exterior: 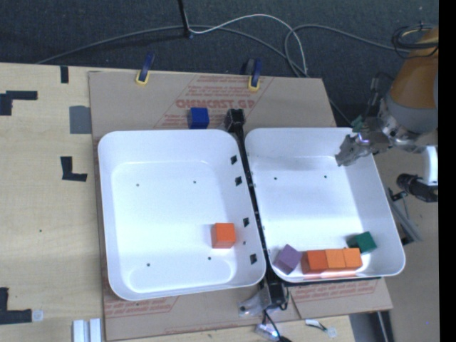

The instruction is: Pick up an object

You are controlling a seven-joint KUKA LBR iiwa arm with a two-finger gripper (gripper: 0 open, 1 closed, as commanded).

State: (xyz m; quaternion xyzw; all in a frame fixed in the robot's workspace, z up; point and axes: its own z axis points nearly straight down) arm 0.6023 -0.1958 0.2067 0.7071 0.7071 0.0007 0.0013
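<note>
We see the two-finger grey gripper [349, 152] at about two o'clock in the view, over the far right rim of the right shallow white plastic bin [313, 155]; whether it is clenched or released we cannot tell, and nothing shows in its grasp. In that bin's five o'clock corner, a long orange block [330, 261] lies along the near wall, with a small purple cube [287, 258] just beside it at nine o'clock and a small dark green cube [365, 243] just beside it at one o'clock. In the left shallow white plastic bin [142, 169], a small orange cube [224, 235] sits alone toward its four o'clock side. A small blue cube [199, 117] rests on the brown cardboard sheet [285, 98] at twelve o'clock, outside both bins.
</note>
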